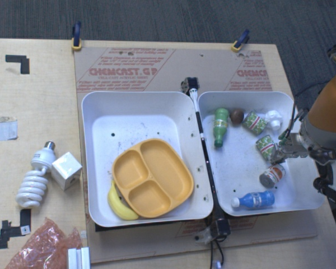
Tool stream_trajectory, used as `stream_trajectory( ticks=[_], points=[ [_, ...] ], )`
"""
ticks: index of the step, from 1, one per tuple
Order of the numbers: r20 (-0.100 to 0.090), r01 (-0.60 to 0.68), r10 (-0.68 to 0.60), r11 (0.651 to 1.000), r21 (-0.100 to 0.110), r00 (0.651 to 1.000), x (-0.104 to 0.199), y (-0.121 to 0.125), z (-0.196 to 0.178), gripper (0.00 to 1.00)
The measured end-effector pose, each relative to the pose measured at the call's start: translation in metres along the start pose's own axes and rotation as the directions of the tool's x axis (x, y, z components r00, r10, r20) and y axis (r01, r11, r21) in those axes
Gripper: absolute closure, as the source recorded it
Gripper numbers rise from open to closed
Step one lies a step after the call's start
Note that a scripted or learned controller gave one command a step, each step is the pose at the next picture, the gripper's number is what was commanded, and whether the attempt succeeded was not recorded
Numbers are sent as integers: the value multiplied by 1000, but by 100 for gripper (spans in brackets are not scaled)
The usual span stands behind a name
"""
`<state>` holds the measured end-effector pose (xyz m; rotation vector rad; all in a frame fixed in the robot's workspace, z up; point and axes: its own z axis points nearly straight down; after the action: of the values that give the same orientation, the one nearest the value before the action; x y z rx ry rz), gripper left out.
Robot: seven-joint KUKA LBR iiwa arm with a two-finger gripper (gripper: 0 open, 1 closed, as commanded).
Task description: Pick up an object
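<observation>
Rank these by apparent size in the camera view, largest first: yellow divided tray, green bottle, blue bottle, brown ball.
1. Yellow divided tray
2-3. Green bottle and blue bottle: look alike, unranked
4. Brown ball

I can read red print on the brown board (157, 66) under the bins: "CHEMCAST G P" stands just behind the left bin (101, 150), and part of it repeats, cut off, behind the right bin (285, 102).

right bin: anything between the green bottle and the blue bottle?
No. In the camera view, bare white bin floor runs from the green bottle down to the blue bottle; the cans sit off to the right.
</observation>
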<state>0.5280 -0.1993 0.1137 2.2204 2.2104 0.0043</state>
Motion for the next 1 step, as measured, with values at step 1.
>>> stream_trajectory(
  ticks=[1],
  points=[
    [0, 1, -1, 1000, 0, 1000, 0, 0, 0, 0]
  ],
)
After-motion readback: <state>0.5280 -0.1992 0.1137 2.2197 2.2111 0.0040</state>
